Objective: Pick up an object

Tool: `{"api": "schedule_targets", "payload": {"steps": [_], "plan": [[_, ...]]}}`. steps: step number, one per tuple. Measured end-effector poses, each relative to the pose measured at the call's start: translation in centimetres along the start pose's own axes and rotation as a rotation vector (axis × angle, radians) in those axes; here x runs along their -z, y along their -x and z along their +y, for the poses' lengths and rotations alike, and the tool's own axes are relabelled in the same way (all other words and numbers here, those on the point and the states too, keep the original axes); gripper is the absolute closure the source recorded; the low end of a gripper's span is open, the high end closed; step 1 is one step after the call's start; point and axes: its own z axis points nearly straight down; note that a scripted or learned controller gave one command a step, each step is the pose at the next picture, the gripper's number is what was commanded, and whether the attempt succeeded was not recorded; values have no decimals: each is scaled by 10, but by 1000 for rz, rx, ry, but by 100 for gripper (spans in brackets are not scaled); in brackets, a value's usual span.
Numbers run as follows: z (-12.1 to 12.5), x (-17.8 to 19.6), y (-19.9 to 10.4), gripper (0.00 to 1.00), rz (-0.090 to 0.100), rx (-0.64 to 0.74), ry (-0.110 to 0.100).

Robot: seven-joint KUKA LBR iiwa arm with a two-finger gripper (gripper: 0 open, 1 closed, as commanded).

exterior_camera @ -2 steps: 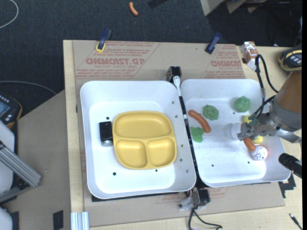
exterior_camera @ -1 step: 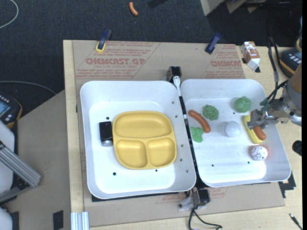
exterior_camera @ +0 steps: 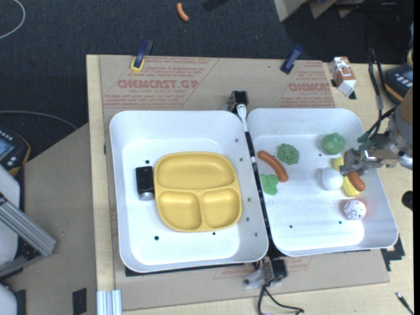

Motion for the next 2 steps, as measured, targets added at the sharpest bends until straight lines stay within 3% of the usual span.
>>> {"api": "schedule_targets", "payload": {"steps": [2], "plan": [[36,-1,-110,100,3,6,0]]}}
